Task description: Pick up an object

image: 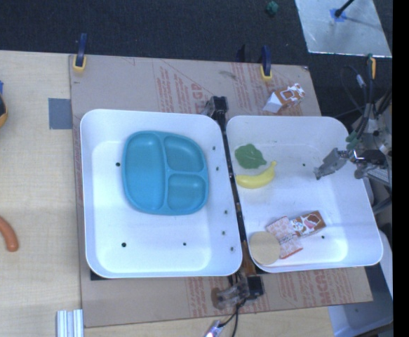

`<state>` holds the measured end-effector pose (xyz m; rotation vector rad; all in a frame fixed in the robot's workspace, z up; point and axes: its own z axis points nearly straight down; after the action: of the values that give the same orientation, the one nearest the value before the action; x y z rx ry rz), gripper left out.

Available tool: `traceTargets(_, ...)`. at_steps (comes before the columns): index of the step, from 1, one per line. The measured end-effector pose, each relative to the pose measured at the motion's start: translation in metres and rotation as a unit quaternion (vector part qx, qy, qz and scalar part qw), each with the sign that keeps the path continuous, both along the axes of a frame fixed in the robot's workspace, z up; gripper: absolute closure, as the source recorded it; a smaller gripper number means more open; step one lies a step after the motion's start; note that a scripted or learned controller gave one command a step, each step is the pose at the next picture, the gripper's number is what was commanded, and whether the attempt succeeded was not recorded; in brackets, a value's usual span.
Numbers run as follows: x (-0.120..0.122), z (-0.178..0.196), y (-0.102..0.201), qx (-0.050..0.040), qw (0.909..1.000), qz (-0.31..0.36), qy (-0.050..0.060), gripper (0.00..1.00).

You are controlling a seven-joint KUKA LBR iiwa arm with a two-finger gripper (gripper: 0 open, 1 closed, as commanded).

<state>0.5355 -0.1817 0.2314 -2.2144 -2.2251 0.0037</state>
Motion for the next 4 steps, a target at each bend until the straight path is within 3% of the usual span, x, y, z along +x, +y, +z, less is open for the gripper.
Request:
traceTargets(1, 0.012, -0.101, 0.072, 0.0004, 1.0000, 0.001, 0.002, 0.00)
traceTargets(2, 0.089, -0.140, 0.087, 0.0001, 1.0000, 0.000, 0.000, 0.00)
traceTargets(3, 0.121, -0.139, 0.083, 0.0004, 1.0000, 0.001, -0.001, 0.00)
traceTargets(4, 0.043, -0.039, 0.182, 0.0002, 1.0000, 0.001, -0.001, 0.00)
